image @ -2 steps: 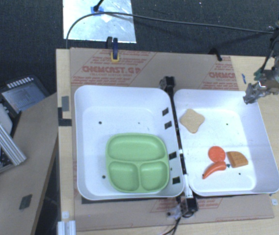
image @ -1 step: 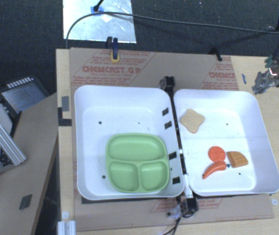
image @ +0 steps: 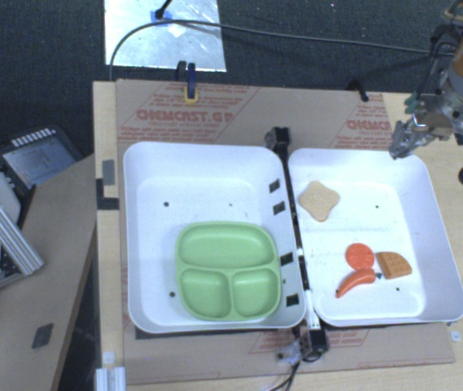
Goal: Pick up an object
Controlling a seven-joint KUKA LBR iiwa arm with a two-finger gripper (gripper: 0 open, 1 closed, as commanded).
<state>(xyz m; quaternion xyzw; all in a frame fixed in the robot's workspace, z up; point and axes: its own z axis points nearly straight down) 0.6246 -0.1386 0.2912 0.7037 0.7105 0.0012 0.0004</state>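
Observation:
In the right bin [image: 434, 210] lie a pale beige bread slice [image: 319, 199] near the back left, an orange-red round piece [image: 360, 256], an orange carrot-shaped piece [image: 354, 283] below it, and a brown waffle-like piece [image: 394, 265] to their right. My gripper [image: 401, 141] hangs above the bin's back right corner, well away from all of these. Nothing shows between its fingers.
The left bin [image: 146, 177] holds a green divided plate [image: 228, 269]. A black clip [image: 280, 138] and divider run between the bins. A cable crosses the dark floor at the back. A metal plate [image: 166, 19] lies beyond the bench.

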